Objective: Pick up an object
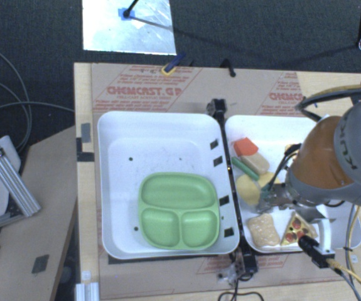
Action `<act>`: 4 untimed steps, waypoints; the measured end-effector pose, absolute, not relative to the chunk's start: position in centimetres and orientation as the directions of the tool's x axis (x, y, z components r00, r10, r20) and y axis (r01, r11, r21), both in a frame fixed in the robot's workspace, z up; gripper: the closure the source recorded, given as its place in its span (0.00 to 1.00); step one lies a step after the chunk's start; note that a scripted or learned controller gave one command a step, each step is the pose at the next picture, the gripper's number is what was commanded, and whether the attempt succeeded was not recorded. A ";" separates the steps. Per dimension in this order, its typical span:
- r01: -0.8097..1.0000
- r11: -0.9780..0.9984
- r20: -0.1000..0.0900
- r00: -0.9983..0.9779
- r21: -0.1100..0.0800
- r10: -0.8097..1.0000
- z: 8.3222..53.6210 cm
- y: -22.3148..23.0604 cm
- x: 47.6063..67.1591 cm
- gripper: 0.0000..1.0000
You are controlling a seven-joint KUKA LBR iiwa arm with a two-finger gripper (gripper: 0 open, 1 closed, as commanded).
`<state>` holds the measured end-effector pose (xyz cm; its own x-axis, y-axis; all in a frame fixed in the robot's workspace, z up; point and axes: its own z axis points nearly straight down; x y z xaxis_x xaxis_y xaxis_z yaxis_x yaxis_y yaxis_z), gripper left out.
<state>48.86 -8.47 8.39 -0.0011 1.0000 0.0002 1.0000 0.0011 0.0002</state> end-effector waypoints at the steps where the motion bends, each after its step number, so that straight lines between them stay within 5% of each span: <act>1: 1.000 0.000 0.000 0.000 0.002 1.000 8.4 -8.3 48.7 1.00; 4: 1.000 0.001 0.000 -0.001 0.002 1.000 8.4 -8.5 48.7 1.00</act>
<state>48.70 -8.50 8.43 -0.0011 1.0000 0.0004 1.0000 0.0011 0.0023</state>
